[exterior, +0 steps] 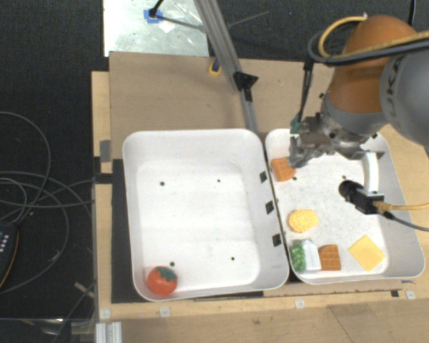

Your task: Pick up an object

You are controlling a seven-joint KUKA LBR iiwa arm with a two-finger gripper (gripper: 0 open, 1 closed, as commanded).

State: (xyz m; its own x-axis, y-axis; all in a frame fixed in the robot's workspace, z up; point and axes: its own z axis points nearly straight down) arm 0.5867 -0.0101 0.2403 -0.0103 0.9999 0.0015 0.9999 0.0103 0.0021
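White plastic forms both shallow bins; the left bin (pixel 200 141) and the right bin (pixel 400 213) sit side by side on a tan wooden bench (pixel 164 91), joined along their shared edge by small black clips.

Left bin contents: one red toy tomato (pixel 161 280) with a green stem, round and glossy, in the near left corner. Several small dark specks dot the floor.

Right bin contents: an orange square waffle-like piece (pixel 282 168) at the far left, directly under the gripper (pixel 298 156), which appears to touch its right edge. Whether the gripper is clenched or released cannot be told. Nearer lie a yellow ribbed corn-like piece (pixel 302 221), a green-and-white item (pixel 304 254), a brown grid-patterned square (pixel 329 257) just beside it, and a flat yellow cheese-like slice (pixel 367 252) to the right.

Obstructions: a black cylindrical fitting (pixel 354 194) with a yellow cable hangs over the middle of the right bin, and the grey arm with its orange band (pixel 368 63) covers the far right corner. A grey metal pole (pixel 225 45) slants across the bench beyond the bins. Black cables lie on the dark floor at left.
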